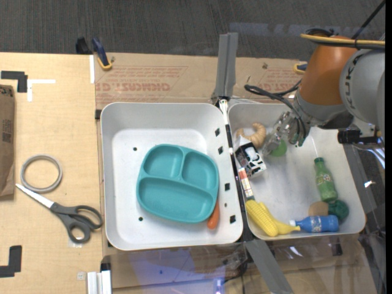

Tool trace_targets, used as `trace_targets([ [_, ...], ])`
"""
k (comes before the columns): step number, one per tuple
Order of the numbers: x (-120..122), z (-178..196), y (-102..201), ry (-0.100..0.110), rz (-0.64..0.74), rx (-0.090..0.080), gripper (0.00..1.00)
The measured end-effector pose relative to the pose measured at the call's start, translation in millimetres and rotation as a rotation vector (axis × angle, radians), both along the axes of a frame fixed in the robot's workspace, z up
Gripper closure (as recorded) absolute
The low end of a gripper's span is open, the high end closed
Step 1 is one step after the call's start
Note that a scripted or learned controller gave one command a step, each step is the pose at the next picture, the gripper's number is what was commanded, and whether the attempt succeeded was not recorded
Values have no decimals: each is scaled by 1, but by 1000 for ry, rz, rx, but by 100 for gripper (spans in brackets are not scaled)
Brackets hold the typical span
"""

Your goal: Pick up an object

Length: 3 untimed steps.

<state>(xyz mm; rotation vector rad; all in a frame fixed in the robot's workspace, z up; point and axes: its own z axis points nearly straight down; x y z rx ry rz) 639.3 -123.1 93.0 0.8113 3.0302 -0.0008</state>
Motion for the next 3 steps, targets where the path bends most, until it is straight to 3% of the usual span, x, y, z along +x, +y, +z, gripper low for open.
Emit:
trace_targets([
  [1,-15,100,73,0,-20,1,100],
  [2,-108,195,67,4,-300,1,100],
  [3,-152,-2,-27,4,-242,2,100],
])
